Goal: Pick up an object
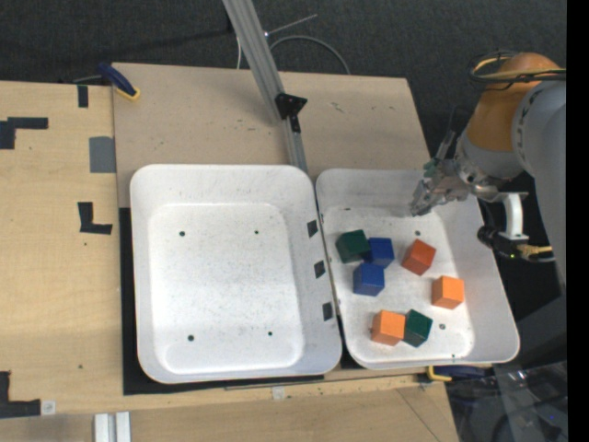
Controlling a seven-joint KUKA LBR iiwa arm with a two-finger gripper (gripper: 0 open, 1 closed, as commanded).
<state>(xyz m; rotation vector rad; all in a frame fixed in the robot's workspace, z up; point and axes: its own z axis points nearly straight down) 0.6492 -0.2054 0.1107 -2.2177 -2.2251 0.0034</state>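
Light wooden bench (55,247) under everything, plywood-toned, marked with black tape pieces (89,217) and one grey patch (101,154) along the left side. Directly on it, a black mat (130,357) beneath two shallow white bins touching side by side: left bin (221,180) and right bin (492,325). Near the far left corner, a blue-and-yellow clamp (120,80). Slanting in from the far edge, a grey metal rail (258,49) ending at a black bracket (290,106).

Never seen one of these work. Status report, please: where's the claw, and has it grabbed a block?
Gripper over right bin's far edge, nothing between fingers. Seven blocks loose in that bin; nearest, red-orange block. Nothing blocking.
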